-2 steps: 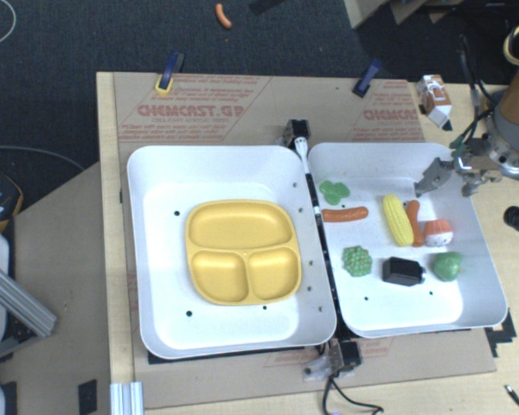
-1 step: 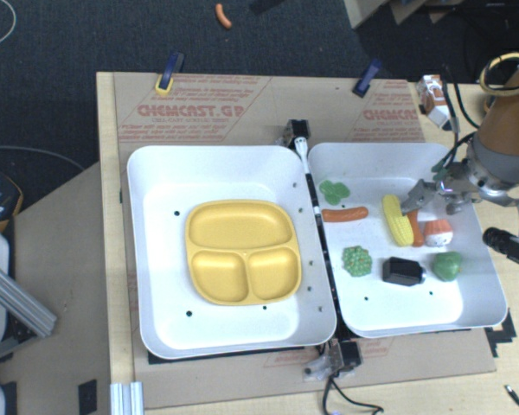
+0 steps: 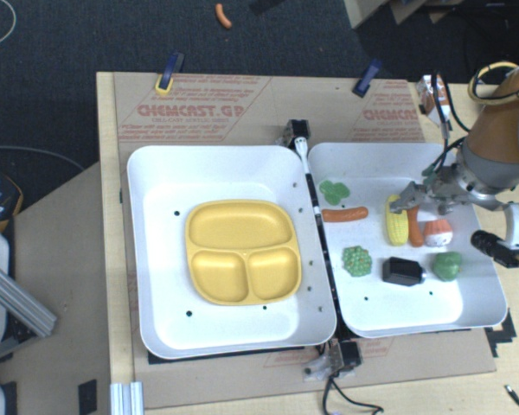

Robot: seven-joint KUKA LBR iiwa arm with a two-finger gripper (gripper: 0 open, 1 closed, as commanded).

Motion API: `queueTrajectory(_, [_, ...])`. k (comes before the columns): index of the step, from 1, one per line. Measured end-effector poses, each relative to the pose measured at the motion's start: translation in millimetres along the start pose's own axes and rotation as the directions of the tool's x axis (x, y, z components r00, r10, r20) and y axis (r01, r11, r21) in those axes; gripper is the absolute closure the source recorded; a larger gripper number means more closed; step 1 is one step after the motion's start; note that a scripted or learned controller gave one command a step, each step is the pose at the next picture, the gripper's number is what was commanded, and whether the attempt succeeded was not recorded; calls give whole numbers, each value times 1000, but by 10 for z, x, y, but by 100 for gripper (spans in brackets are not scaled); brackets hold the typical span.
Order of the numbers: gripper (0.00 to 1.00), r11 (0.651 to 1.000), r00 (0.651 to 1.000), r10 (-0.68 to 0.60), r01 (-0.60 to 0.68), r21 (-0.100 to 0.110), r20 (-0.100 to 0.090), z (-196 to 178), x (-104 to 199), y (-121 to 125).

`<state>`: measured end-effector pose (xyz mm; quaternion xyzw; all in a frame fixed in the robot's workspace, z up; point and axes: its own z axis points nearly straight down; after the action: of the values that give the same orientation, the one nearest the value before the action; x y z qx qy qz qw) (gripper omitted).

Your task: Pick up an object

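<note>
The right bin (image 3: 467, 305) holds several small items: a green leafy piece (image 3: 334, 190), a red sausage (image 3: 344, 215), a yellow corn cob (image 3: 397, 224), an orange-and-white piece (image 3: 431, 231), a green broccoli (image 3: 356, 260), a black block (image 3: 403, 271) and a green ball (image 3: 447, 265). My gripper (image 3: 422, 201) hangs over the upper middle of this bin, just above the corn cob and the orange-and-white piece. Its fingers stand open, and I see nothing held between them.
The left bin (image 3: 151, 232) carries a yellow divided plate (image 3: 242, 251). A black divider rail (image 3: 316, 223) runs between the bins. The grey arm with its orange band (image 3: 500, 128) covers the right bin's far right corner. Clamps (image 3: 166, 74) pin the cardboard's back edge.
</note>
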<state>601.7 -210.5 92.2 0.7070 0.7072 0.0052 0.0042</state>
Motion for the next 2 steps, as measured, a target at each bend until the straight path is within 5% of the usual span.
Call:
queueTrajectory(1, [100, 1000, 1000, -2, 2, -4, 7, -123, -18, 6])
queueTrajectory(2, [100, 1000, 1000, 0, 0, 7, 4, -571, -55, -18])
